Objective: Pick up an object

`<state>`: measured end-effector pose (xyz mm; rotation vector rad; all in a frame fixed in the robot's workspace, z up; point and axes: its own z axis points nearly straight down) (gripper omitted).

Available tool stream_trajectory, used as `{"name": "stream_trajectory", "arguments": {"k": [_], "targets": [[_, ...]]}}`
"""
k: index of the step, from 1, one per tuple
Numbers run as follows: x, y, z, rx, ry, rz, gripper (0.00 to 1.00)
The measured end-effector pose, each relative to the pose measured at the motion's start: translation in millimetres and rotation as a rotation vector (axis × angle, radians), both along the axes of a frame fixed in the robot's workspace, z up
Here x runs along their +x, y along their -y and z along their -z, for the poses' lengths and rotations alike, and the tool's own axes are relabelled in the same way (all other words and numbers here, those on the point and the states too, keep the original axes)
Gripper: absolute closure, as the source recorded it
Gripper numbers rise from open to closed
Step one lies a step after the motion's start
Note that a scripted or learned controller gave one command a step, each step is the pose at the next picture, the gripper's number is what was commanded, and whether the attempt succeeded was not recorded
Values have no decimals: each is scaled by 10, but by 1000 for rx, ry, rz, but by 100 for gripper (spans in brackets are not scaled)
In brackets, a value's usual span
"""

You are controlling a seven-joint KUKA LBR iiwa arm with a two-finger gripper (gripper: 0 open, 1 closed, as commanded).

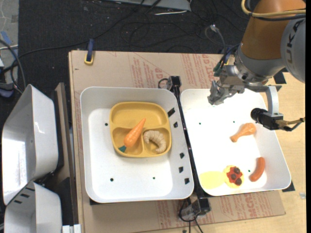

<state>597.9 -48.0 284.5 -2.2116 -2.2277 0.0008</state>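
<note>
My gripper [216, 97] hangs over the far left part of the right bin [214, 130], nothing visible between its tips. Toy food lies in that bin: an orange chicken drumstick [243, 132] near the middle right, a red-orange sausage [257, 169] at the front right, and a yellow piece topped with red berries [223, 177] at the front. In the left bin [97, 144] sits a yellow divided plate [119, 115] that holds a carrot [134, 133] and a pale shrimp-like piece [156, 140].
A black fixture [265, 117] sticks in over the right bin's right edge. Clips and a black bracket [174, 82] sit along the divider between the bins. Cables lie on the dark floor behind the bench. White tubs [26, 135] stand at the left.
</note>
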Motion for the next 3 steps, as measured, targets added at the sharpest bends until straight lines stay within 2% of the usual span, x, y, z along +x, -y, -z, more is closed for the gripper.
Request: {"name": "stream_trajectory", "arguments": {"k": [1,2,3], "targets": [[-157,-593,177,-1,-1,0,100],[-373,-996,310,-1,-2,0,100],[-490,-1430,380,-1,0,0,100]]}}
